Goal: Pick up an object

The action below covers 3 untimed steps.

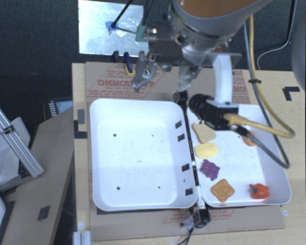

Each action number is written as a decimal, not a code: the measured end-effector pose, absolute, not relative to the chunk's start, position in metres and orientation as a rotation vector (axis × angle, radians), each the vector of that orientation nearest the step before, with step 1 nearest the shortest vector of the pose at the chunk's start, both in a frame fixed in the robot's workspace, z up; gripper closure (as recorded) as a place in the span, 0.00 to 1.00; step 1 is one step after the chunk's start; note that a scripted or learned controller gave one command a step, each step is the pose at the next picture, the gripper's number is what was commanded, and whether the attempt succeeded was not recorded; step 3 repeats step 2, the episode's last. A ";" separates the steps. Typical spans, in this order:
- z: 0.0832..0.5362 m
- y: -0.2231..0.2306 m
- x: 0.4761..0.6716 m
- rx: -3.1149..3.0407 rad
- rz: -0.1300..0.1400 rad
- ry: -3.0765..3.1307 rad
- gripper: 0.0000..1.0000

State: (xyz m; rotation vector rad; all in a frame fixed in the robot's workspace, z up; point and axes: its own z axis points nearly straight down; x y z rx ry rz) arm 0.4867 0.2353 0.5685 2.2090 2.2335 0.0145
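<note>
Nearest, the arm's wrist (pixel 210 14) carries the gripper (pixel 162 79), spread and empty, high over the bins' (pixel 138 153) far rim, free of the toys (pixel 210 158).

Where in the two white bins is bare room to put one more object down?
The left white bin has a bare floor, wall to wall. The right white bin is crowded along the divider; bare floor lies between the yellow piece and the red piece.

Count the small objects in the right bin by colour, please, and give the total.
Tan: 1
Yellow: 1
Purple: 1
Orange: 2, the second partly hidden by a cable
Red: 1
Total: 6
</note>
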 end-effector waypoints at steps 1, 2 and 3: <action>0.568 0.235 0.487 2.209 0.014 2.234 0.00; 0.568 0.235 0.487 2.209 0.014 2.234 0.00; 0.568 0.235 0.487 2.209 0.014 2.234 0.00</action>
